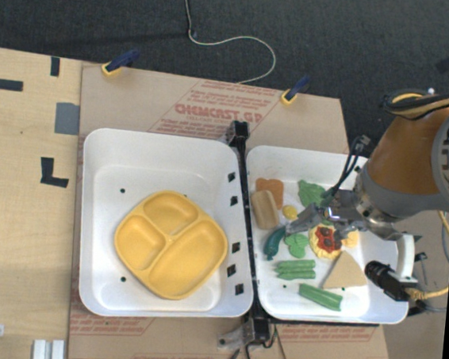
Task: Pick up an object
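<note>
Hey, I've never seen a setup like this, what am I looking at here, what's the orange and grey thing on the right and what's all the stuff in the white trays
This is one camera fixed above a workbench, looking down at a slant. The grey and orange thing is a robot arm reaching in from the right; its job is to pick up an object. Two shallow white bins sit side by side on cardboard. The left bin holds a yellow divided plate. The right bin holds toy food: a bread roll, green leafy pieces, a small pizza-like round, a tan wedge, and green bean pods. The arm's jaws hang over this pile, near the round piece. I cannot tell whether they grip anything.
</note>
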Available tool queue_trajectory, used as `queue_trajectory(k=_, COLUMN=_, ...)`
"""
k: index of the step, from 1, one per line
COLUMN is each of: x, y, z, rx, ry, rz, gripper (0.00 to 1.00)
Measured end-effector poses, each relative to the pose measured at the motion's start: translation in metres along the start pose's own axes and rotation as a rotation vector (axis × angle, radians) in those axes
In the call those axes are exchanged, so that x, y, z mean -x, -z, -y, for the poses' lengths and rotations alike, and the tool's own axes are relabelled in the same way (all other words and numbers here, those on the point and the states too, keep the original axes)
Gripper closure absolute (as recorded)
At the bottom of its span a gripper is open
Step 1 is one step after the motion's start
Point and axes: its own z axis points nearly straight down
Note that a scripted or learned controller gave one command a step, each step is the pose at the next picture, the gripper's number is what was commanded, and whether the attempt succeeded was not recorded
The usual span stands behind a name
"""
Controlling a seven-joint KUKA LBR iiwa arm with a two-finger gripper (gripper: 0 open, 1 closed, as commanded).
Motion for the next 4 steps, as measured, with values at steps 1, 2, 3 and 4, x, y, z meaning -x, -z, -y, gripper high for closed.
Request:
queue_trajectory(k=1, x=0.000, y=0.005, z=-0.002, rx=0.009, ry=0.002, rz=0.002, gripper=0.00)
queue_trajectory(k=2, x=-0.005, y=-0.047, z=0.008, rx=0.004, ry=0.002, rz=0.001, gripper=0.00)
queue_trajectory(k=3, x=-0.004, y=-0.112, z=0.012, rx=0.002, ry=0.001, rz=0.000, gripper=0.00)
queue_trajectory(k=4, x=-0.005, y=-0.120, z=0.012, rx=0.009, ry=0.002, rz=0.002, gripper=0.00)
